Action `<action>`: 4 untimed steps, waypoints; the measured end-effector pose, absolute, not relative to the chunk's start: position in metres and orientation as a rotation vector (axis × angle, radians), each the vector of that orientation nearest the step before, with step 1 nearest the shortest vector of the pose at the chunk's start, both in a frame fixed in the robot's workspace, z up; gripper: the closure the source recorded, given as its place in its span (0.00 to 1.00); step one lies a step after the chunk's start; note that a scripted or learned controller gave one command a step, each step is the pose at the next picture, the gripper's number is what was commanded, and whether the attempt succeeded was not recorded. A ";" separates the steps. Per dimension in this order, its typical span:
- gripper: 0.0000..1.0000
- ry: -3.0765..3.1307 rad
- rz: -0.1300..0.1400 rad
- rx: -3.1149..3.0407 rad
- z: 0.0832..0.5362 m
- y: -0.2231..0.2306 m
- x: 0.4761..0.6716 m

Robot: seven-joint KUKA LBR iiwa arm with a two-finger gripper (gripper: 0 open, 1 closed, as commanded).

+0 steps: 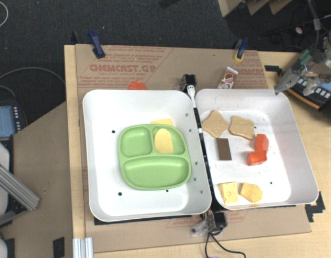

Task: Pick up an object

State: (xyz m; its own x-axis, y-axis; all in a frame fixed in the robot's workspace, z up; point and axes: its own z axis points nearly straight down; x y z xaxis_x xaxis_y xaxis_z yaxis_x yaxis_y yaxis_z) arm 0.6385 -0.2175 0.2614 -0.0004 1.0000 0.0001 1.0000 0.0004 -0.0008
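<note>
You have 2 white bins side by side on a cardboard-topped bench. In the left bin (101, 198) sits a green divided plate (153, 157) with 3 compartments; a pale yellow piece (163, 141) lies in its upper right compartment, and a yellow slab (161, 122) pokes out from behind the plate's far rim.

The right bin (294, 144) is where your pickable toy food lies, scattered loosely so each piece can be approached alone. 2 tan bread-like slices rest near the far side: one (214, 124) by the divider, the other (241, 127) just beside it. A dark brown bar (223, 149) lies below them. 2 red pieces (258, 150) sit touching each other toward the right. 2 yellow cheese-like chunks (239, 192) lie close together near the front wall.

The arm's end (302, 71) hangs at the upper right, beyond the right bin's far corner, well apart from every item. It is too blurred and small there for you to tell how the jaws stand, and nothing is visibly between them.

Judging from this, the pick has not begun. The brown bar lies flat and thin, likely hard to pinch; the red pieces or a cheese chunk look the easier targets, though the touching pairs risk a double grab or a nudge.
</note>
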 end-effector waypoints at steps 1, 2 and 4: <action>0.00 -2.214 0.008 -2.209 0.157 -0.158 0.580; 0.00 -2.219 0.005 -2.208 0.084 -0.099 0.561; 0.00 -2.218 0.003 -2.219 0.084 -0.094 0.538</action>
